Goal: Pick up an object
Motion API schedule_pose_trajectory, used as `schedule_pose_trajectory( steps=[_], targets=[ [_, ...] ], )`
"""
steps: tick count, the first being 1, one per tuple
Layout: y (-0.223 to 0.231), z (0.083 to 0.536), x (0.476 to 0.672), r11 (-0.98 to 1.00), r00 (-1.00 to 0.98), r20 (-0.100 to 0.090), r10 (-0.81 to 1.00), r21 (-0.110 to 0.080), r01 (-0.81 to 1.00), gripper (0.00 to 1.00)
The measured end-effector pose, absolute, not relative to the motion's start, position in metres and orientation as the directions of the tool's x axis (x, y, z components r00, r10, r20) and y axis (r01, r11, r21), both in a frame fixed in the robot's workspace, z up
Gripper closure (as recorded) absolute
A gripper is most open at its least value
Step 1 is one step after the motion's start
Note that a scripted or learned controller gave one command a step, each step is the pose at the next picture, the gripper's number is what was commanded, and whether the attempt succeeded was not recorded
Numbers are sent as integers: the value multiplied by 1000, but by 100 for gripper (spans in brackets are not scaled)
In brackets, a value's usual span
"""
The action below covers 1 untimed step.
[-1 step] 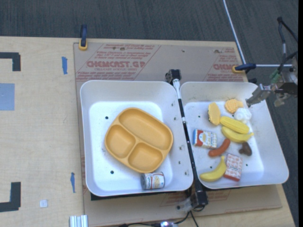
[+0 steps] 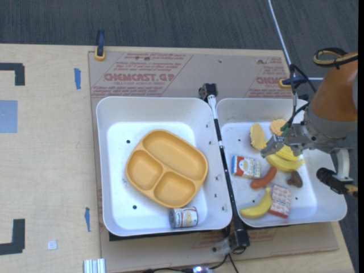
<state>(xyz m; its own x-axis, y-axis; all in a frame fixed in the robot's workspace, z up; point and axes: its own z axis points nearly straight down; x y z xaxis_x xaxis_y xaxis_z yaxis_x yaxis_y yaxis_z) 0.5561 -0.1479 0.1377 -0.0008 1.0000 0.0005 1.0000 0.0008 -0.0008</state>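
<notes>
The gripper (image 2: 282, 145) hangs over a banana bunch (image 2: 286, 160) in the right bin (image 2: 330, 209); whether its jaws are open, I cannot tell. The bunch looks light, smooth plastic, best pinched across its narrow curve

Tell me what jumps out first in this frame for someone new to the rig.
The yellow three-compartment plastic plate lies in the middle of the left white bin, with a small tin can on its side just below it. In the right white bin, the grey arm's gripper hangs over a clutter of toy food: yellow bananas, a red sausage, small cartons.
</notes>
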Motion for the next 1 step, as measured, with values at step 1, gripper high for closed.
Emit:
schedule_pose_trajectory(
  steps=[1],
  targets=[
    [-117,94,534,-3,4,-13,1000,26,1000,0]
  ],
)
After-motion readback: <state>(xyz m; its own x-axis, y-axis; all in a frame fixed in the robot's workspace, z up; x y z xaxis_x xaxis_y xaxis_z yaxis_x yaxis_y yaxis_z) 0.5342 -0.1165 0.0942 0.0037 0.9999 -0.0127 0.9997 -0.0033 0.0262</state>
